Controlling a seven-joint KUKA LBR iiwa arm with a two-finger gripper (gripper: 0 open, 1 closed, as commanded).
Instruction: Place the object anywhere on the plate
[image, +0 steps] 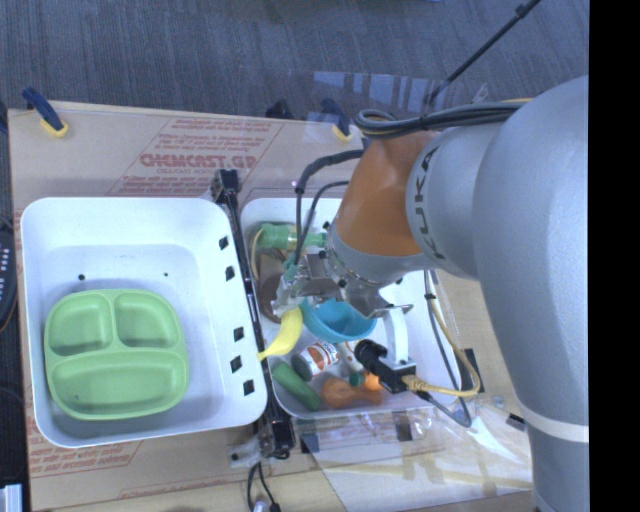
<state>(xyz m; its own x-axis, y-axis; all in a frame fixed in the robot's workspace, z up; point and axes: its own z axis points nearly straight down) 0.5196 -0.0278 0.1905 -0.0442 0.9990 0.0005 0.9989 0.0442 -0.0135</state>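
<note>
A robotics lab is indicated: two white bins (225, 215) are clamped to a cardboard-covered bench (190, 150), beside them a cabled KUKA arm (480, 200).

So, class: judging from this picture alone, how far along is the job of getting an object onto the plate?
Nothing looks done yet: the green plate in the left bin carries no object. In hand: the arm is reaching down into the right bin, above the banana, blue bowl and other items; whether it grips anything cannot be seen. Left: pick one up, carry it across, set it on the plate.
</note>
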